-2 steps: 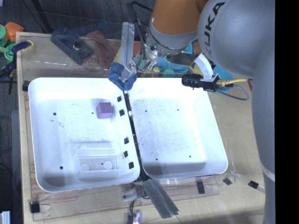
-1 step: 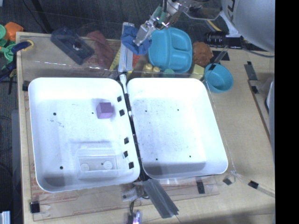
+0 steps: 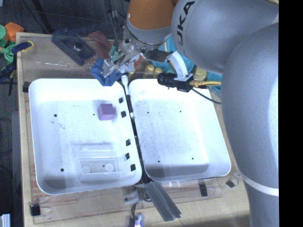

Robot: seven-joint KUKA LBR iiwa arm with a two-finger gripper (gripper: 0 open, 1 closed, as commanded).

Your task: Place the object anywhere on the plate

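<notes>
Two shallow white plastic bins sit side by side on the bench. In the left bin point(image 3: 47, 141), a small purple block point(image 3: 106, 111) lies flat on the floor toward the far edge, a little right of the middle and well short of the divider between the bins. Nearer the front edge of the same bin lies a clear, nearly colourless rectangular plate point(image 3: 98, 161) with two round dimples along its near side; it is hard to pick out against the white floor. Block and plate are apart, with bare bin floor between them. The right bin point(image 3: 208, 141) shows only speckled white floor.

The grey arm's gripper point(image 3: 117, 64) hangs above the far edge of the left bin, near the corner where the two bins meet. Something blue, soft-looking point(image 3: 105, 74), sits right at its tip, but whether it is gripped or merely lies behind cannot be told, nor can the state of the jaws.

The block is not on the plate, so the task looks barely begun. Several things could go wrong from here. If the blue thing clings to the gripper, it may foul a grasp on the block. The block is small and low, so a slightly off descent could push it aside. The transparent plate makes a poor target, and a release near its edge could leave the block half off.
</notes>
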